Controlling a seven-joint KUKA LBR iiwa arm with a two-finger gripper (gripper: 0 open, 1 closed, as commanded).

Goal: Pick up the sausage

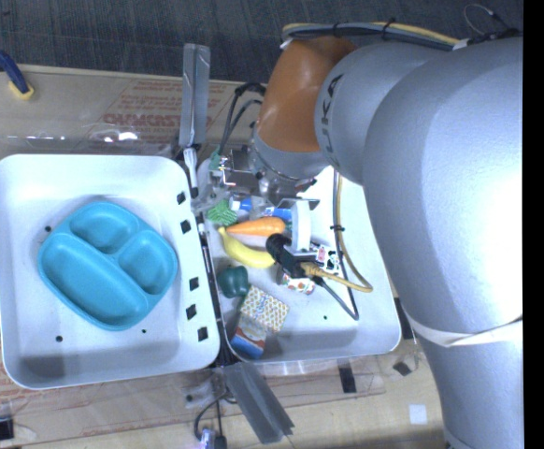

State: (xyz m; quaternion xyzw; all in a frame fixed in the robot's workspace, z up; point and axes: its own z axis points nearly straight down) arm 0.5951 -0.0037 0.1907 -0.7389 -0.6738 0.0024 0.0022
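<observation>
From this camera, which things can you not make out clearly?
- Gripper: the grey arm covers it from above in the camera view.
- Sausage: I cannot identify it among the pile of items around the banana and carrot.
- Right bin: its far and right parts lie hidden under the arm.

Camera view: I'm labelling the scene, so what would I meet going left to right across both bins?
Blue three-compartment plastic plate in the left white bin → dark green rounded toy → yellow toy banana → grey arm with orange band.
</observation>
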